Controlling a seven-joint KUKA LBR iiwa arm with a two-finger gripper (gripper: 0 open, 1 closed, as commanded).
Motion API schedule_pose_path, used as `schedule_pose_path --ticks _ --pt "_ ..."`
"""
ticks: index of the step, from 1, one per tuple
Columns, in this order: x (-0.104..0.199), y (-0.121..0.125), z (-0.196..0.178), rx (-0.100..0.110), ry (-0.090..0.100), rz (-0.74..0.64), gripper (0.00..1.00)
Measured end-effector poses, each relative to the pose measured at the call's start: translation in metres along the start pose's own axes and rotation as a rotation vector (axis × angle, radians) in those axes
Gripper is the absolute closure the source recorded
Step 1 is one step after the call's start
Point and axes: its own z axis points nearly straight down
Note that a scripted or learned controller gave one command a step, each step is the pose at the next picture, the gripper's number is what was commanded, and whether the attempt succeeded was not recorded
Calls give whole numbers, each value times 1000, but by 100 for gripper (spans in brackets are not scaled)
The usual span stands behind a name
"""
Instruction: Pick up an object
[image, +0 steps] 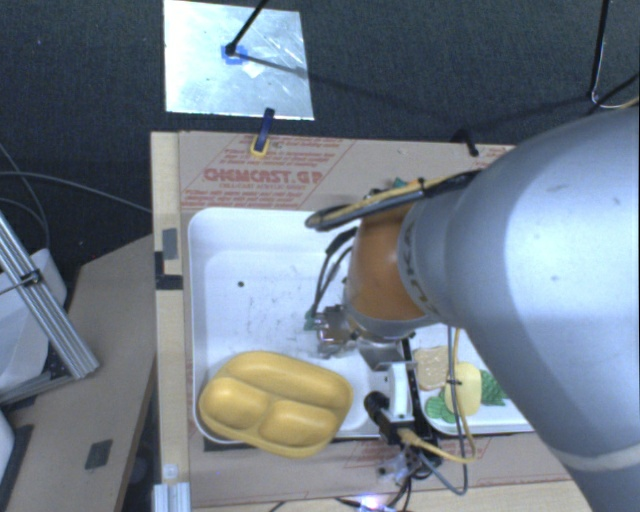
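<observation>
The end effector (335, 338) hangs low inside the left bin (215, 225), just above and to the right of the yellow lumpy object (275, 400). It is near the object's upper right edge, and I cannot say if it touches it. The wrist hides most of it from this high view, so I cannot tell if it is spread or pressed together, and nothing is seen held in it.

The yellow lumpy object lies at the near left corner of the left bin, and its lower edge goes over the bin's rim. It is broad and rounded, with a shallow groove that divides it in two lobes. Its skin looks smooth and a little shiny, so I judge it light, probably hollow plastic or foam, and somewhat slippery. It seems too wide for a hold across the whole body. A better place is probably across one lobe, or at the narrower right end, which is the end nearest to the end effector. A pinch on the round top may slide off.

Above the end effector, the orange band (375, 270) points almost straight down. From there the thick grey arm (540, 260) rises to the right of the yellow lumpy object and covers much of the right bin (500, 425).
</observation>
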Motion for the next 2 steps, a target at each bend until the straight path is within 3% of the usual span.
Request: schedule_pose_path --ticks 1,2 --pt "71 -13 -178 -22 10 -13 100" --pt "96 0 -32 4 -2 -6 100"
